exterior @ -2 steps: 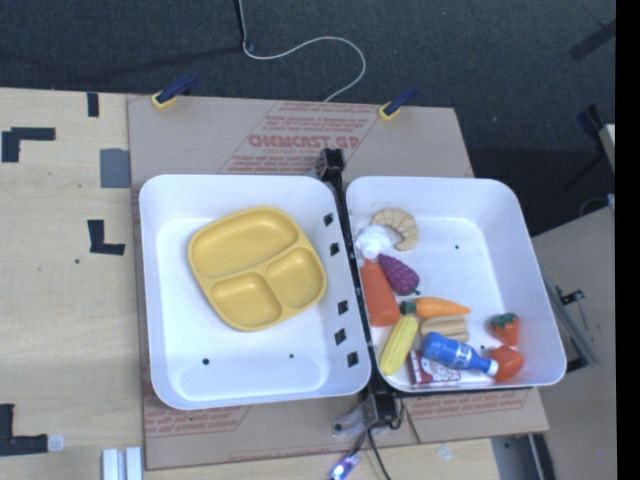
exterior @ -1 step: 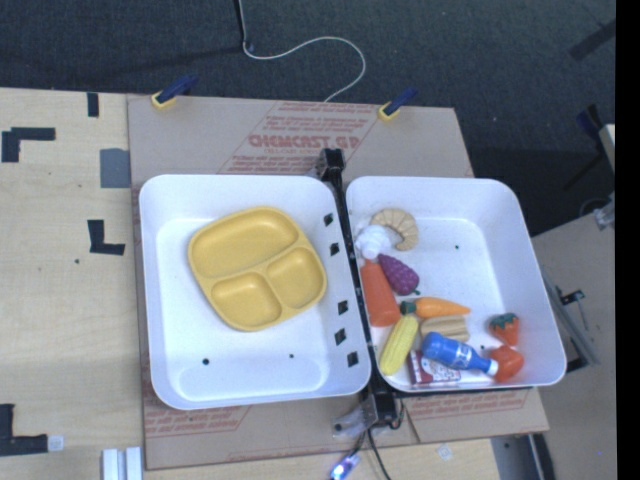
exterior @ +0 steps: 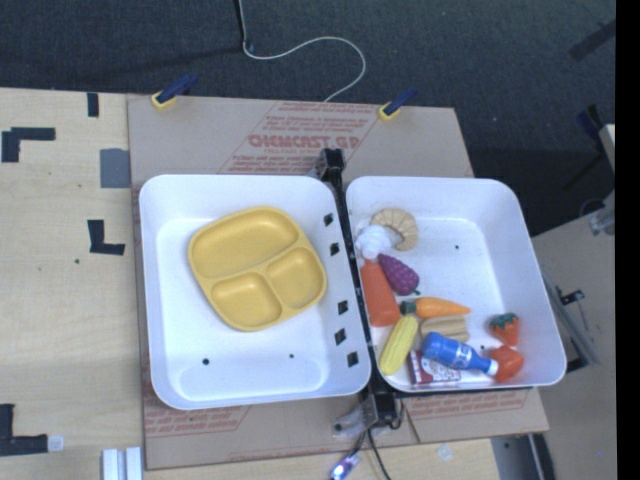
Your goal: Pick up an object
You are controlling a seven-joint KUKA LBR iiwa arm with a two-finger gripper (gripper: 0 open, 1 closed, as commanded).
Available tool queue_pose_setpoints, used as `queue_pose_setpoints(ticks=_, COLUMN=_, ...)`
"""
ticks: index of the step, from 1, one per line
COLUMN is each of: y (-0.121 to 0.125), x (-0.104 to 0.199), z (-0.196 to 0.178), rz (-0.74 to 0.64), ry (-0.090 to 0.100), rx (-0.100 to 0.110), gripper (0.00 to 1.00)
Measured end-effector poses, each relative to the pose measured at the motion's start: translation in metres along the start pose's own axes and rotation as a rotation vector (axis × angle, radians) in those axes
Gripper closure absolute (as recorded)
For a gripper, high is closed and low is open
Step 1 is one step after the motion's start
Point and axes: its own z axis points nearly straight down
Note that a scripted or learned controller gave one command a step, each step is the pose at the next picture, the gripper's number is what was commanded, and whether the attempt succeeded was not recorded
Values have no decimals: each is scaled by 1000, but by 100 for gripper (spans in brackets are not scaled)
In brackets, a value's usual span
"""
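Note:
The right bin [exterior: 490, 203] holds several toy foods along its left and front sides. A tan croissant [exterior: 397, 225] lies beside a white garlic bulb [exterior: 370, 240]. Below them are purple grapes [exterior: 399, 273], an orange carrot piece [exterior: 378, 294], a slim carrot [exterior: 440, 308], a yellow corn cob [exterior: 398, 341] and a blue bottle [exterior: 456, 353]. A red strawberry [exterior: 506, 326] and a red tomato [exterior: 508, 365] lie at the front right. The left bin [exterior: 165, 268] carries a yellow divided plate [exterior: 258, 266].
A cardboard sheet [exterior: 290, 138] lies under both bins, held by yellow and blue clamps [exterior: 174, 90]. A white cable [exterior: 300, 48] snakes over the dark floor at the back. The wooden bench [exterior: 60, 268] stretches to the left.

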Motion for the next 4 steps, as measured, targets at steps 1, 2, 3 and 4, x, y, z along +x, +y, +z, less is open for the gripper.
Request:
queue_pose_setpoints(ticks=1, y=0, x=0, z=-48, rz=-2, ry=-1, rx=-6, gripper=100)
queue_pose_setpoints(ticks=2, y=0, x=0, z=-26, rz=0, ry=0, rx=0, gripper=100)
queue_pose_setpoints(ticks=3, y=0, x=0, z=-10, rz=0, ry=0, rx=0, gripper=100)
queue_pose_setpoints(ticks=4, y=0, x=0, z=4, rz=0, ry=0, rx=0, gripper=100)
